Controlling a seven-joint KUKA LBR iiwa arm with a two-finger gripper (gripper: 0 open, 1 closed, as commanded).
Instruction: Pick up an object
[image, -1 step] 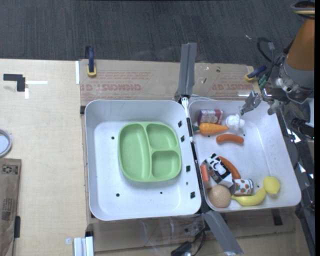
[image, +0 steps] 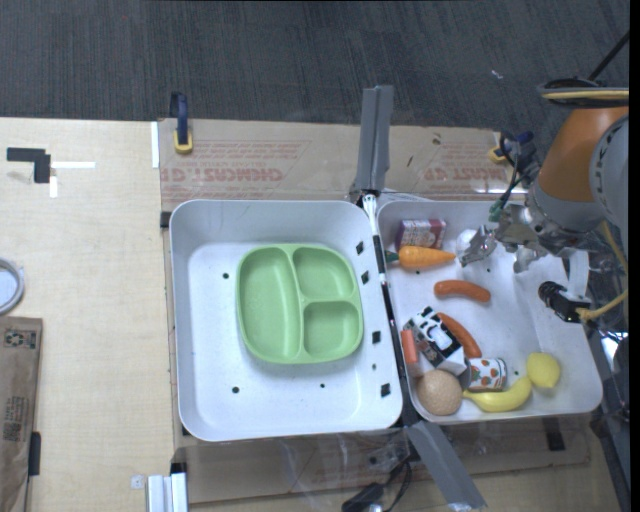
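Camera view: the gripper (image: 497, 243) hangs over the right bin (image: 592, 385), just right of the carrot (image: 427, 258); its finger state cannot be told. Nothing is visibly held. Judged step: approach. The sausage (image: 462, 291) lies just below the carrot. Next move requires descent onto one object.

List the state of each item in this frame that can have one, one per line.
Green three-compartment plastic tray: flat in the left white bin, nothing in it.
Orange toy carrot: lying in the right white bin, beside the gripper.
Orange-red toy sausage: lying loose.
Yellow toy banana: lying by the front wall.
Yellow toy lemon: resting, untouched.
Two-finger gripper: above the right bin, holding nothing visible.
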